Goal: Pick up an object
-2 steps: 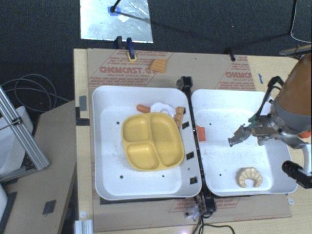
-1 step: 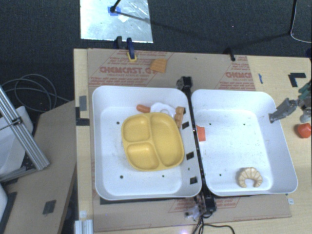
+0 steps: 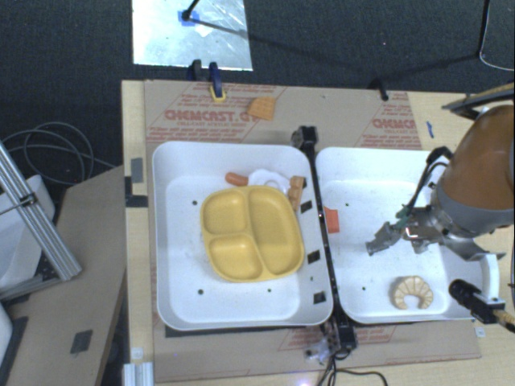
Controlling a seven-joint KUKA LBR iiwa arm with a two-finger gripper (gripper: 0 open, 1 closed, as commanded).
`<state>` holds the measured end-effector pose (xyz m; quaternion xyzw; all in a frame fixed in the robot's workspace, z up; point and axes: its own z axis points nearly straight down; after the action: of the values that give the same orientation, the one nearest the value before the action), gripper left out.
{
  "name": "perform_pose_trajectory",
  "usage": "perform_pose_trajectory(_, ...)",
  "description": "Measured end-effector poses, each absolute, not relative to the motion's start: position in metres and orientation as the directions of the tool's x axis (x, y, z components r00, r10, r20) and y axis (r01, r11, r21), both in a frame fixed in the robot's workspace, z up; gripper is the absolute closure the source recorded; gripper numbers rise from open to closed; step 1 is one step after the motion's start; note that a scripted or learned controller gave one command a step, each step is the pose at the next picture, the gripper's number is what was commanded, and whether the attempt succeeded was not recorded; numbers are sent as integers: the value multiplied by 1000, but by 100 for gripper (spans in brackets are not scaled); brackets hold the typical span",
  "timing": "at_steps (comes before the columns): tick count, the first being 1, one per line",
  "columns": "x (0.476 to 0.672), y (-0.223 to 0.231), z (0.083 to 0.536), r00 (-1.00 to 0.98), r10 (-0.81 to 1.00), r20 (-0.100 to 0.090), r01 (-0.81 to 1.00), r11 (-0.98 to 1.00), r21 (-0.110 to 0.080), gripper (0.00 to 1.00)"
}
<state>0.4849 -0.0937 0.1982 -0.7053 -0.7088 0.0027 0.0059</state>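
My gripper (image 3: pixel 386 240) hangs over the middle of the right bin (image 3: pixel 370 155), reaching in from the right under the grey and orange arm. A tan croissant (image 3: pixel 412 293) lies on the bin floor just below and to the right of it, apart from it. A small orange block (image 3: pixel 331 219) sits against the bin's left wall, to the left of the gripper. I see nothing held in the gripper.
The left bin (image 3: pixel 173 240) holds a yellow divided plate (image 3: pixel 251 233), an orange sausage (image 3: pixel 236 179), a white piece (image 3: pixel 268 178) and a tan piece (image 3: pixel 296 190). A tan cracker (image 3: pixel 261 107) lies on the cardboard behind the bins.
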Motion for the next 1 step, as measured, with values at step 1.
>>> perform_pose_trajectory(1,488,-180,351,6,1000,-10,1000,-5,19,0)
